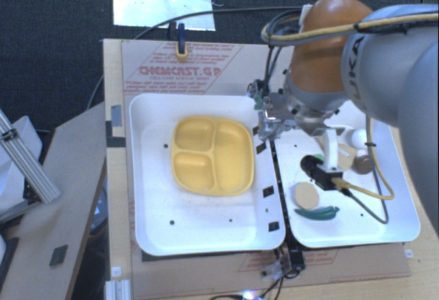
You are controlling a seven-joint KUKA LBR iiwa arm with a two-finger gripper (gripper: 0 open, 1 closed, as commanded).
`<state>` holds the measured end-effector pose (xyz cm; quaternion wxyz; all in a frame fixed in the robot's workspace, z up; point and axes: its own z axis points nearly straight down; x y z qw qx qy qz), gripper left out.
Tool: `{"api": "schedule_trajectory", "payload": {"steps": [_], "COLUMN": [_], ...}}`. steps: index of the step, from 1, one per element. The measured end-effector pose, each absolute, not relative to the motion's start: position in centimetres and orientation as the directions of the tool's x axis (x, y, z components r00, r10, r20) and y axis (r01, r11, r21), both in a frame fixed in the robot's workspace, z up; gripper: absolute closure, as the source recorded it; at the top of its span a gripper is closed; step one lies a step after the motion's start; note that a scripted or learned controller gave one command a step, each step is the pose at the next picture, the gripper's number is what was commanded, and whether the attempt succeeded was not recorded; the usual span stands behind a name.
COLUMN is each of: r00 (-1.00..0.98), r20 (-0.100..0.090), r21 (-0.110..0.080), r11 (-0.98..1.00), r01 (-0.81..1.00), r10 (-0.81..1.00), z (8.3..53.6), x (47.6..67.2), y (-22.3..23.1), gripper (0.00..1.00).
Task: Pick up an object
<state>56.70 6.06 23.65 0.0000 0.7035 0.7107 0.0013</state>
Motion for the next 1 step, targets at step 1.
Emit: {"api": "schedule_trajectory", "payload": {"steps": [1], "r00": [-0.010], "r20": [0.002], "r21": [0.001], "r11": [0.010], "r01": [1.000], "r10": [1.000], "z": [23.99], "x": [55.41], "y": [10.53], "gripper": [1.00]}}
